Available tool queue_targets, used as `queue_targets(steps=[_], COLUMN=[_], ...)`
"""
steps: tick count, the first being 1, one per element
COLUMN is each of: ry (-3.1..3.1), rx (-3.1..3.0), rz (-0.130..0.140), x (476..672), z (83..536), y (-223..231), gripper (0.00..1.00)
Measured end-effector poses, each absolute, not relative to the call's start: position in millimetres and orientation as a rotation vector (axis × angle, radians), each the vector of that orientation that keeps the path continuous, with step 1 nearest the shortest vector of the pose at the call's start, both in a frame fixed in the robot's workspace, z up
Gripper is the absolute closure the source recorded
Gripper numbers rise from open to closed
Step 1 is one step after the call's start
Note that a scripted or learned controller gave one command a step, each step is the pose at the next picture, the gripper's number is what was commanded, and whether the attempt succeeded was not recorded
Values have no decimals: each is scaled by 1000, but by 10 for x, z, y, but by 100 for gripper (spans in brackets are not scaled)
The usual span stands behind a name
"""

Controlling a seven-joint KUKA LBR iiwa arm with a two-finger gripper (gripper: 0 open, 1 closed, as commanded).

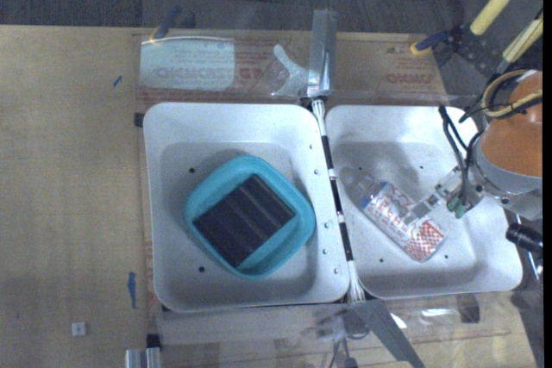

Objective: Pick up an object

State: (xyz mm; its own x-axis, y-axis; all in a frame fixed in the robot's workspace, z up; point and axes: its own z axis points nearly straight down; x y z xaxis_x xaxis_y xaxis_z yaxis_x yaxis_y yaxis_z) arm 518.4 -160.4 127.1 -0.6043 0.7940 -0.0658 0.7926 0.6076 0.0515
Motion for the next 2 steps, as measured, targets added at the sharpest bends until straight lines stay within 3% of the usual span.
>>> queue_targets(steps=[2], ry=[2802], rx=[1213], rz=[21], x=[5220], z=[1275], y=[-1566], gripper=[0])
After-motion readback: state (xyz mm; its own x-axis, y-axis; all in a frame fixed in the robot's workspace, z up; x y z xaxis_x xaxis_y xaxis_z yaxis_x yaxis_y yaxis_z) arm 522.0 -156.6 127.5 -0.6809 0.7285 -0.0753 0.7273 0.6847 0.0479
